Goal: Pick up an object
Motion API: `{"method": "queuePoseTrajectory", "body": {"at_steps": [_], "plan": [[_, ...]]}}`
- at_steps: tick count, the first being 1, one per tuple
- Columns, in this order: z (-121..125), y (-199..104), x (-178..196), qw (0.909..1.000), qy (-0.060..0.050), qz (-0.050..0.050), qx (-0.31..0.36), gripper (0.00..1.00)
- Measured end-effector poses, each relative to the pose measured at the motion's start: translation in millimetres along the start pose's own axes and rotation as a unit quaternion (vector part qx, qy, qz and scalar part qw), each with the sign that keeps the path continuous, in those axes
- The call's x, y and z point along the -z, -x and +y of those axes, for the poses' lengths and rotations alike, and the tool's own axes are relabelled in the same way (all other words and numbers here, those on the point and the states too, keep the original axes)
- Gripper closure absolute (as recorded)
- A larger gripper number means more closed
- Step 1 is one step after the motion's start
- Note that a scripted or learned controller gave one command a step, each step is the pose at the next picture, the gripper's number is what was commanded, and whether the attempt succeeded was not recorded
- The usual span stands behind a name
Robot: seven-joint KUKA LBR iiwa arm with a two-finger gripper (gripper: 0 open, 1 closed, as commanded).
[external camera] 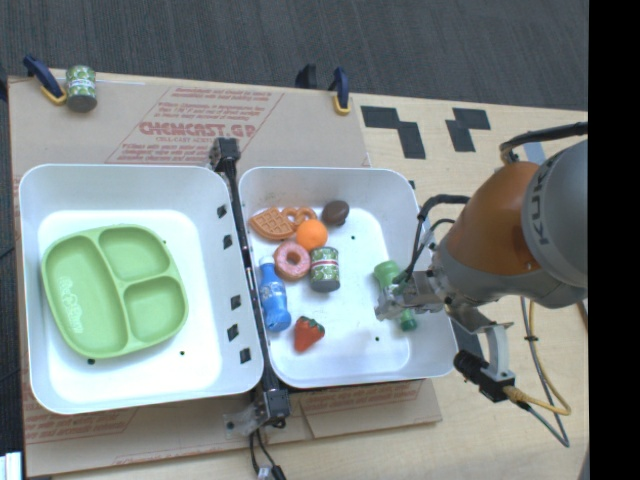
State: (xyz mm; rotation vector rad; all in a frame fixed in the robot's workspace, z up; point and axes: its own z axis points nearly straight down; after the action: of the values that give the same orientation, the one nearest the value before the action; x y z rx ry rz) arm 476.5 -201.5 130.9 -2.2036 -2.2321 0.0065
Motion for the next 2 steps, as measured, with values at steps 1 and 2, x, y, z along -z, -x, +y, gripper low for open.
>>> {"method": "queuePoseTrajectory", "body": {"at_steps": [1, 2], "plan": [[53.9, -60.1, 103.6, 1.0, 0.003, 0.0, -0.003, 1.0], [-0.8, -12.4, 94.1, 1.0, 0.001, -0.001, -0.004, 1.0]]}}
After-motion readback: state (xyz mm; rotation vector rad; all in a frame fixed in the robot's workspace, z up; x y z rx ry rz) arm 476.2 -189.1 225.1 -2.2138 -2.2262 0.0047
